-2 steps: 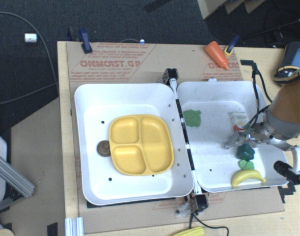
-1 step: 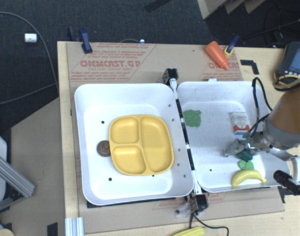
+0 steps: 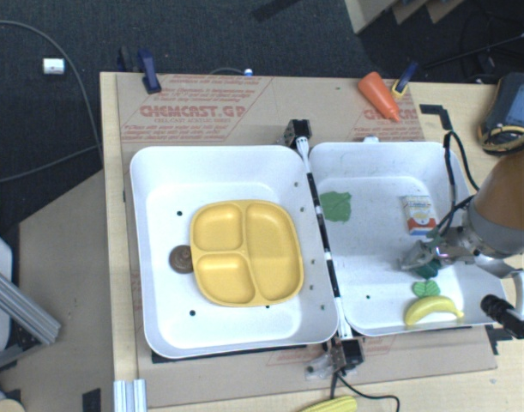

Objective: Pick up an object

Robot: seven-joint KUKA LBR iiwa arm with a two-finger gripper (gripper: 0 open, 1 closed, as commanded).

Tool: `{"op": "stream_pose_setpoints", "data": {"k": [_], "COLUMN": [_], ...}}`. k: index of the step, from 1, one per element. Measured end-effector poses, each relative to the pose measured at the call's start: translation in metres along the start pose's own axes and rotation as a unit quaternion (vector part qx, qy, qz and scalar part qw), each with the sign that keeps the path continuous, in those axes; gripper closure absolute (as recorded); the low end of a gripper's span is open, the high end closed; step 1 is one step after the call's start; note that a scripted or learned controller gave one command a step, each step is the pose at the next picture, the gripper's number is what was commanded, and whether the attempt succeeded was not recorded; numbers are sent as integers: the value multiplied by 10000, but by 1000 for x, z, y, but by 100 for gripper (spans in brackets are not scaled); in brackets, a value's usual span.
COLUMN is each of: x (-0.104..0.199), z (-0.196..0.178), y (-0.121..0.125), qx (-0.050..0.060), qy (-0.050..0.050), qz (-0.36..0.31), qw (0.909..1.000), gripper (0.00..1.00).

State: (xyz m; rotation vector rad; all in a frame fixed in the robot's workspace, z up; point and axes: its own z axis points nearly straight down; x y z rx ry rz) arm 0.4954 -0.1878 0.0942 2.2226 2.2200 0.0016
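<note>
Small dark-green object [image 3: 428,269] (beside the fingers [image 3: 413,261])

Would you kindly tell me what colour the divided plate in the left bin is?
The divided plastic plate is yellow, seen clearly in the camera view.

Red print on the brown protective sheet [image 3: 193,110] covering the surface reads "CHEMCAST GP", with smaller lines too fine to read. The small carton [image 3: 418,214] bears an illegible label.

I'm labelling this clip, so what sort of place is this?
Probably a robotics lab test bench: two white bins on a board, a robot arm reaching in, toy items like a banana.
</note>
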Motion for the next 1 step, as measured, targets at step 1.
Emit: {"op": "stream_pose_setpoints", "data": {"k": [1], "x": [52], "z": [10], "y": [59], "qx": [0], "qy": [0], "qz": [-13], "qw": [10000], "gripper": [100]}}
